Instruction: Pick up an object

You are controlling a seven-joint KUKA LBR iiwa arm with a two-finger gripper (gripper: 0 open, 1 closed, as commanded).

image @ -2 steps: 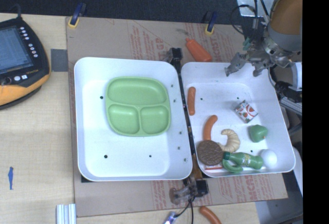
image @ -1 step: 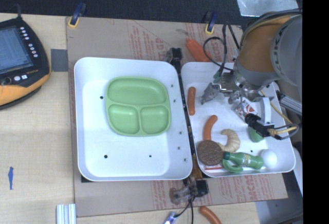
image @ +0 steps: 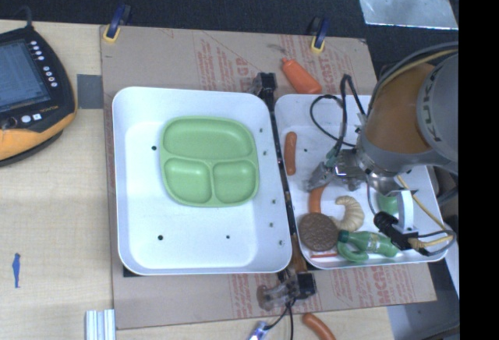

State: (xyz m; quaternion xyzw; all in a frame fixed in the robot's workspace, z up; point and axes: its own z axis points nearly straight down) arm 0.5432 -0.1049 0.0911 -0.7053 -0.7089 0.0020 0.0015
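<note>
My gripper (image: 334, 174) hangs low over the middle of the right bin (image: 306, 106), below the grey and orange arm (image: 405, 120) that covers the bin's right part. An orange sausage (image: 290, 153) lies by the bin's left wall. A second reddish-orange piece (image: 314, 199) lies just below the gripper. At the front of the bin are a brown round patty (image: 318, 231), a beige curved pastry (image: 351, 211) and a green object (image: 366, 245). A green and white item (image: 392, 204) sits partly under the arm.
The left bin (image: 140, 237) holds a green divided plate (image: 210, 160). An orange carrot-like piece (image: 300, 77) lies on the cardboard behind the right bin, another (image: 320, 325) in front. A control pendant (image: 27, 93) rests at far left. Black cables (image: 331, 108) loop near the wrist.
</note>
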